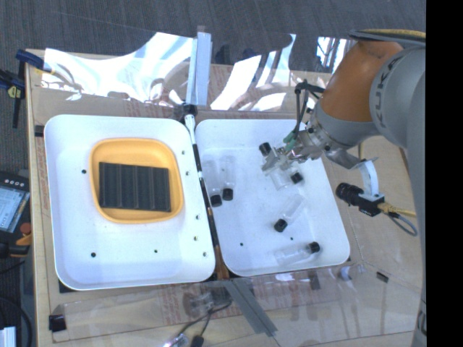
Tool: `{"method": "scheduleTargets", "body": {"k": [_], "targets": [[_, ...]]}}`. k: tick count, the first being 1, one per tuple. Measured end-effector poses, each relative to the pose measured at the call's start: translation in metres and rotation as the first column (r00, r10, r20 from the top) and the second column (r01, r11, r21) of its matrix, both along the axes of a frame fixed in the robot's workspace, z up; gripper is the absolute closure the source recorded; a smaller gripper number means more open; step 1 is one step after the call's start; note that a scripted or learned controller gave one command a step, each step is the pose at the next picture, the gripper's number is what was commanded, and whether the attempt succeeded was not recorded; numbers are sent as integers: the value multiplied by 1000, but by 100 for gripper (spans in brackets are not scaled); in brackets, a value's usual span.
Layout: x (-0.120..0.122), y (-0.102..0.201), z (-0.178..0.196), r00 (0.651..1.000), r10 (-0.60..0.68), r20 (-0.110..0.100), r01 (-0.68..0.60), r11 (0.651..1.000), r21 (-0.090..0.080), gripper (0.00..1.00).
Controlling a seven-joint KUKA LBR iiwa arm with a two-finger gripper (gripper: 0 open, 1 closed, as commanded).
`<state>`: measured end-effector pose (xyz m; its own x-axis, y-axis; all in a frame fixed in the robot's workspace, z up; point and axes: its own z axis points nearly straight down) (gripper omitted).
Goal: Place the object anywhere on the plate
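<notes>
Camera view: gripper (283, 155) low over right bin (249, 259) among clear vials (293, 210), jaws' state cannot be told, nothing seen held; yellow plate (101, 157) lies well left in left bin (65, 259).

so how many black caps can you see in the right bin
6: one at the upper middle, one just below the arm, two at the left edge, one centre-low, one bottom right. More may be hidden.

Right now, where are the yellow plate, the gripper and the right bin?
yellow plate (134, 153): camera view, upper rim.
gripper (278, 157): camera view, between fingertips.
right bin (249, 230): camera view, bare floor.
</notes>
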<state>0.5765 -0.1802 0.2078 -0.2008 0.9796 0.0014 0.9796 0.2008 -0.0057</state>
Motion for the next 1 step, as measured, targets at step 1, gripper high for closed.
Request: {"method": "scheduleTargets", "body": {"k": [1], "targets": [[0, 0, 0, 1000, 0, 0, 0, 1000, 0, 0]]}}
